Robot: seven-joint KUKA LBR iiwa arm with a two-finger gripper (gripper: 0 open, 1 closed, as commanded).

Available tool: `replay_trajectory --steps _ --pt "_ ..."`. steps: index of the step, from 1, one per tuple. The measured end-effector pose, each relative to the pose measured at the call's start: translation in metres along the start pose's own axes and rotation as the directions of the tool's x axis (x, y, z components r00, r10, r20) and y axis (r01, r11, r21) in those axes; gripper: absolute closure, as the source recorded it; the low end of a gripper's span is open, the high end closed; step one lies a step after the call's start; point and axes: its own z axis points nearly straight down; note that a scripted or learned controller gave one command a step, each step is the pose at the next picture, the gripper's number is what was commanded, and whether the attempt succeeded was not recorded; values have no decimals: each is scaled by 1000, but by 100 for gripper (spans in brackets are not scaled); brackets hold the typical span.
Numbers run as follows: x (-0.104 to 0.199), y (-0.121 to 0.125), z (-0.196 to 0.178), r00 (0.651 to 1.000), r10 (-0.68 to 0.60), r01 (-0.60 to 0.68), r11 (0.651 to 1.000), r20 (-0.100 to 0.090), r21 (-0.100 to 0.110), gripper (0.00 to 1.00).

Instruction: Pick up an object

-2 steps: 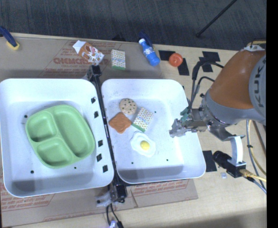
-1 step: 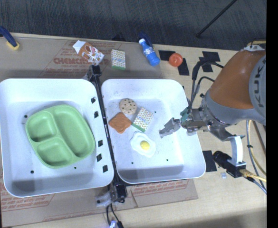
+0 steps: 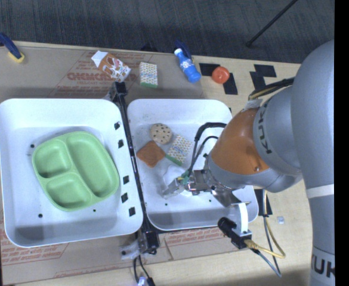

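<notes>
Objects (image 3: 162,145) lie unlifted in the right bin (image 3: 222,109); we cannot tell the lowered gripper's (image 3: 177,186) state.

We see a robotics lab: a grey KUKA arm (image 3: 293,136) with an orange band reaches over a cardboard-covered worktop (image 3: 55,79) bearing 2 white bins (image 3: 7,159) clamped side by side, with loose cables (image 3: 269,249) and dark carpet (image 3: 132,11) beyond.

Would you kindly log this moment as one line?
claw: low in right bin | near: cookie, brown block | left bin: green tray
</notes>
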Motion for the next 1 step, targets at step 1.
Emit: replay_trajectory --steps 1 --pt "35 10 0 1000 -2 2 1000 1 -1 0"
